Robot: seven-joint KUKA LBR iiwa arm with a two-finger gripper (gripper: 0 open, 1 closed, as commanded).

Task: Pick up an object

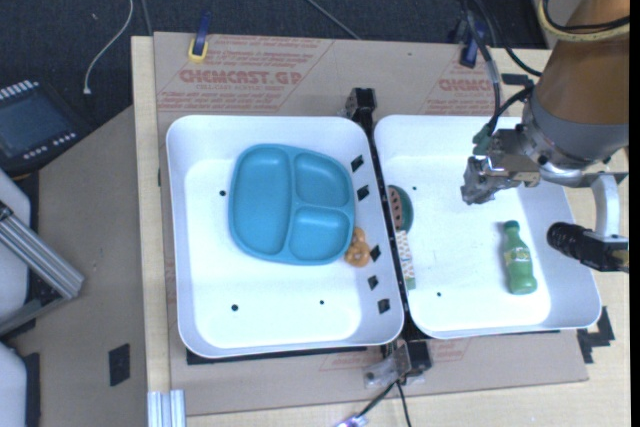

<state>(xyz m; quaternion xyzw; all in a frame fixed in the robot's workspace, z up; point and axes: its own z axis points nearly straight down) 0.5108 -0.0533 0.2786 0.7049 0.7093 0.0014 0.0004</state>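
Tool (pixel 480 183) hovering over right bin (pixel 440 305), up-left of green bottle (pixel 519 259); grip state, can't tell. Blue divided plate (pixel 292 204) way left of bottle, in left bin (pixel 270 315).

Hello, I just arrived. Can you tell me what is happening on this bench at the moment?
A grey and orange robot arm reaches in from the right, and its gripper hangs over the right bin. It is meant to pick up an object, but nothing shows between its fingers. A green bottle lies in that bin, below and to the right of the gripper and apart from it. The left bin holds a blue divided plate, with a small orange-brown item at the plate's lower right edge.
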